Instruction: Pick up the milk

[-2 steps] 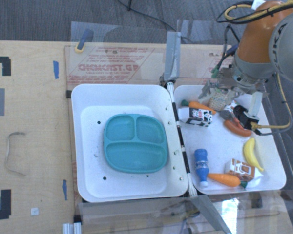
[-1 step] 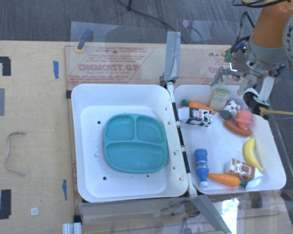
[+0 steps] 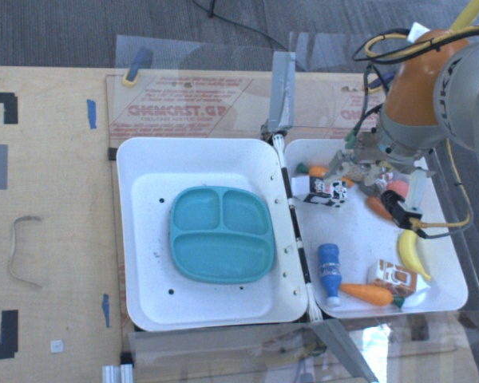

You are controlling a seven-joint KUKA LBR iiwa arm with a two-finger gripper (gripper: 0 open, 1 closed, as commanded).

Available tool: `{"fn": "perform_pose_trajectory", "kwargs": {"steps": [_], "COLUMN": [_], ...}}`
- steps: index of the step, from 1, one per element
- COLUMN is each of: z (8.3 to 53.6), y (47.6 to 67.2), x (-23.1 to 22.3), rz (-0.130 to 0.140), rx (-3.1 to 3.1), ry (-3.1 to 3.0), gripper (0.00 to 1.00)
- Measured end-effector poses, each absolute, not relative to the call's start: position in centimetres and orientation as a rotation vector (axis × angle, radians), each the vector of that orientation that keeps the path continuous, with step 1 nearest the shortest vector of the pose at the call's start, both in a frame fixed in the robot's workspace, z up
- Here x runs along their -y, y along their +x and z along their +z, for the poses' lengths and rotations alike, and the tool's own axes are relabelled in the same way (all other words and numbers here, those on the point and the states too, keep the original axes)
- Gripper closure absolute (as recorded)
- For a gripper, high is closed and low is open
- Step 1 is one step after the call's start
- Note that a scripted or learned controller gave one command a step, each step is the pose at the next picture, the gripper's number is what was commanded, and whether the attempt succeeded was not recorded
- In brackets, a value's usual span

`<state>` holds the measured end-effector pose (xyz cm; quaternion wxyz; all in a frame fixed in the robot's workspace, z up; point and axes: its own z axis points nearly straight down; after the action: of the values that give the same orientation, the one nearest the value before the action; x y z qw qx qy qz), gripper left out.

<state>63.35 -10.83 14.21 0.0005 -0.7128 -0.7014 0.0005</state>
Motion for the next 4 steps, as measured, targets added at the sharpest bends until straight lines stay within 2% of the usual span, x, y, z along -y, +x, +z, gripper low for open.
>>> {"fn": "perform_pose_trajectory", "kwargs": {"steps": [1, 2, 3, 4], "z": [14.3, 11.6, 11.2, 11.2], "y": [63.4, 65.2, 65.3, 63.6], "x": [10.8, 9.9, 9.7, 9.7], "rz": [0.001, -0.026, -0.03, -0.049], "rx": [2.203, 2.364, 2.535, 2.622], "ry": [-2.24, -2.1, -1.914, -1.826], "gripper": [0.0, 0.0, 0.0, 0.0]}}
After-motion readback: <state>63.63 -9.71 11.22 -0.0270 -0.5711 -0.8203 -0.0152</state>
